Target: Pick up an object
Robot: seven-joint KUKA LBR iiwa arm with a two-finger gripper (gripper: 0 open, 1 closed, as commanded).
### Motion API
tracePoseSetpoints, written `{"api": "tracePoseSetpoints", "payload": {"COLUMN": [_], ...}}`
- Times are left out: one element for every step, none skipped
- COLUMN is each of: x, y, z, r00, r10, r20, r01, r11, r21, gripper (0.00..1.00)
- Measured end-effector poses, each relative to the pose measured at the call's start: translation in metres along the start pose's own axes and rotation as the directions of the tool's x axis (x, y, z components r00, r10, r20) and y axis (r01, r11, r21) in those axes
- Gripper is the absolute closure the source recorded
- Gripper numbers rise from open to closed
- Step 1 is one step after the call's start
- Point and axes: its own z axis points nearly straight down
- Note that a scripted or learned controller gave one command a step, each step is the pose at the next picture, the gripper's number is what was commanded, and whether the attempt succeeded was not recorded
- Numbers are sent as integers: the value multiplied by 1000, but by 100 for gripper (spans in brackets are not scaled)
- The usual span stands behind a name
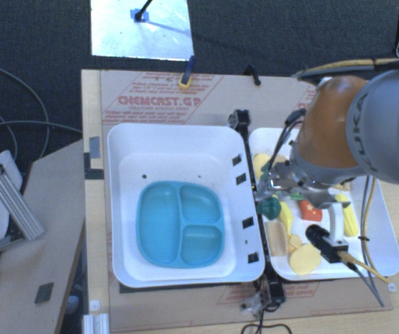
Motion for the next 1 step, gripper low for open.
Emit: {"api": "tracePoseSetpoints", "payload": {"x": [-88], "y": [-34], "z": [6], "r00": [1000], "r10": [15], "r20": [-9], "r01": [-15], "r11": [1000], "r21": [24], "gripper": [100]}}
